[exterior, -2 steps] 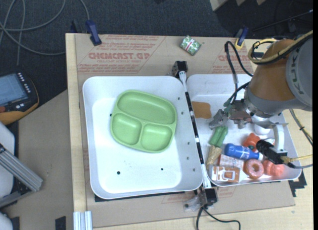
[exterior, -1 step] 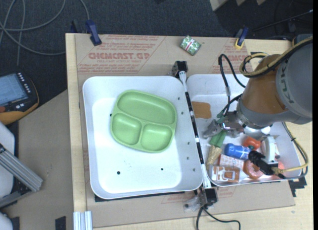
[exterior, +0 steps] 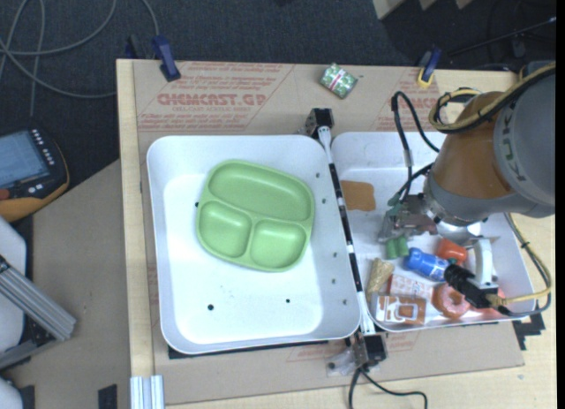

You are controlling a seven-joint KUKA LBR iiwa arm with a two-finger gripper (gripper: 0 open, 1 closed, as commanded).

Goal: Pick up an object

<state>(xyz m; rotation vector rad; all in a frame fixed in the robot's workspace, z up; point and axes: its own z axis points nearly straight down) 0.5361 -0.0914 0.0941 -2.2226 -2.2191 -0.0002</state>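
Note:
My gripper [exterior: 402, 220] is low inside the right bin [exterior: 371, 149], hanging from the grey arm with its orange band [exterior: 468, 164]. It sits just above a small green object [exterior: 395, 246] and may be touching it; I cannot tell. Close by to the lower right lie a blue bottle [exterior: 426, 263] and a small orange item [exterior: 451, 251]. A white piece [exterior: 483, 260], an orange ring [exterior: 453, 303], a printed red-and-white packet [exterior: 402, 299] and a tan piece [exterior: 381, 273] crowd the bin's front part. A flat brown patch [exterior: 357, 194] lies at its left.
The left bin [exterior: 177, 248] holds a light green divided plate [exterior: 256, 215]. A small green-and-white wrapped item [exterior: 338, 80] lies on the cardboard behind the bins. Black cables [exterior: 402, 129] run over the right bin's back edge.

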